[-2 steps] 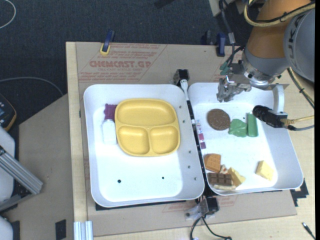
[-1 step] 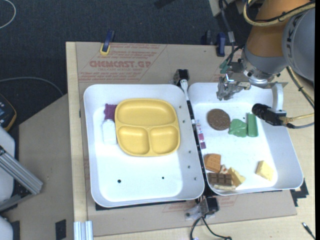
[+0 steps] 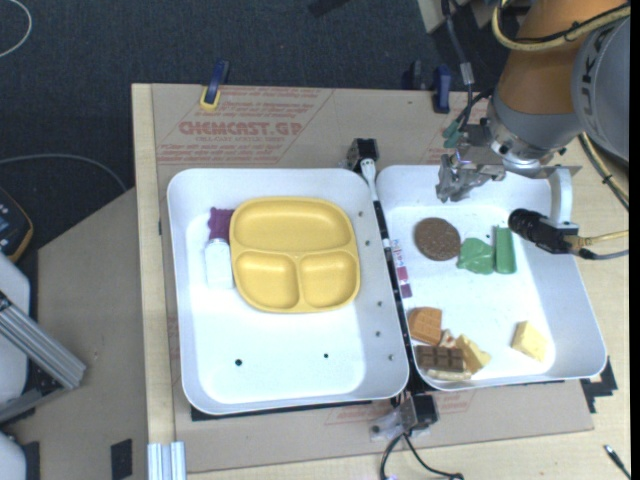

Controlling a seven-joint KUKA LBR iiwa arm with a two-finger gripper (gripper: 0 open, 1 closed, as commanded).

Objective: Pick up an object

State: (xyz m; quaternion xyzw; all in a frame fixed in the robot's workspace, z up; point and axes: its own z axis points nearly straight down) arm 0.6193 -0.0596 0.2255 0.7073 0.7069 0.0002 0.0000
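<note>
You see the gripper (image 3: 455, 190), fingers' spread unreadable, hovering just above the flat round brown cookie (image 3: 438, 239) in the right white bin (image 3: 575, 313): descending off-centre risks skidding off its low edge.

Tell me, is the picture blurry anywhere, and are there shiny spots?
Camera view: mostly sharp; the gripper looks slightly soft, its fingers hard to make out. The yellow tray shows mild sheen, the white bins are bright but not washed out, shadows stay soft.

Brown bench board (image 3: 300, 118) with 2 white bins, left bin (image 3: 190, 298) beside right bin (image 3: 570, 308).
</note>
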